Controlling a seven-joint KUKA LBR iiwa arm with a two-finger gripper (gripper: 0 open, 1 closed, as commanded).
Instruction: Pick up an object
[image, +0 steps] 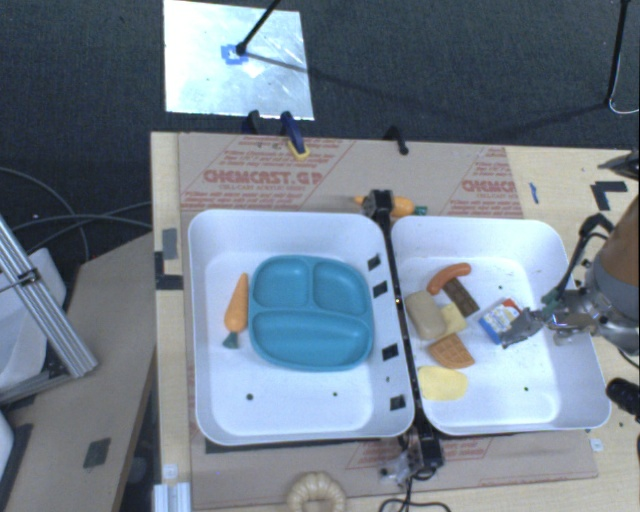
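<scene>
**Claw low in the right bin, beside a small carton**

At the right of the frame, the grey arm is seen reaching into the right bin (575, 400), with the claw (522, 327) brought low near the bin's middle right. Whether the claw is apart or together cannot be told, since its tip is small and blurred against the white floor. A small blue and white carton (497, 320) lies at the claw's tip, touching it or just beside it; nothing can be confirmed as held.

The other loose items are gathered toward the left half of that bin: a sausage (448, 276) at the top, a brown bar (462, 297) under it, a beige block (425, 317) beside a pale yellow piece (453, 318), a waffle (451, 351) below those, and a yellow disc (441, 382) nearest the bottom. In the left bin (205, 330) a blue divided plate (308, 311) is set in the middle, with a carrot (236, 303) just to its left.

The carton is judged the likeliest target. A miss could be caused by the carton being pushed along the smooth floor instead of being straddled, or by it being caught at one corner only and slipping out on the lift. The pale yellow piece and brown bar lie near the carton's left side, so they could be knocked or pinched along with it. The bin's right wall is close to the wrist, and a scrape there is possible.
</scene>
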